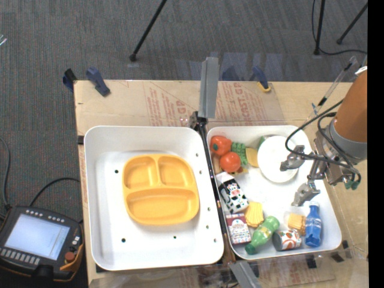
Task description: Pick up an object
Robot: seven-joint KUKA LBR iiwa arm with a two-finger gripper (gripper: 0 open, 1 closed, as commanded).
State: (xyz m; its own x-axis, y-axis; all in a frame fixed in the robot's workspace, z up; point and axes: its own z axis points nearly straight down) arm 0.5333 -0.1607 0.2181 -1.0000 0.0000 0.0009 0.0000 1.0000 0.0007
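Note:
The right bin [333,203] holds a jumble of toy groceries. Two red tomatoes [225,153] lie at its far left by a green piece [240,150] and a yellow wedge [252,157]. A white round plate [276,159] rests at the back. Along the front are a cow-print carton [231,195], a yellow corn piece [254,212], a red carton [239,228], a green bottle [263,233], a can [287,239] and a blue bottle [312,225]. My gripper [299,179] hangs open over the bin's right half, just right of the plate, with nothing between its fingers.
The left bin [96,161] carries a yellow divided plate [161,189]. A grey upright post [209,92] stands behind the seam between the bins. Blue clamps [98,81] grip the bench's back edge. A teach pendant [39,239] lies at the lower left.

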